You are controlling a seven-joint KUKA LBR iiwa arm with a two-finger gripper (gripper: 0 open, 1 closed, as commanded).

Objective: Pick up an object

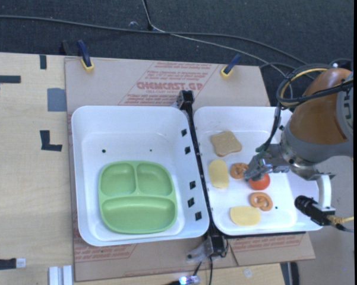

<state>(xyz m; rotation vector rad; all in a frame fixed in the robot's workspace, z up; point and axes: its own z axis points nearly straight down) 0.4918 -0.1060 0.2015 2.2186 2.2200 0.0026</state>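
Several toy foods lie in the right bin (285, 221): a tan bread slice (225, 143), a pale yellow piece (218, 174), an orange pretzel (238, 170), a red tomato (260, 183), a second pretzel (262, 202) and a yellow piece (245, 216). My gripper (256, 170) hangs low over the tomato and the first pretzel, its dark fingers pointing down just above them. The arm's grey and orange body covers the bin's right side. Nothing is visibly held between the fingers.
The left bin (83, 129) holds a green divided plate (136, 196). A black divider with clips (193, 159) runs between the bins. Cables cross the dark floor behind, and yellow-blue clamps (85, 61) pin the cardboard base.
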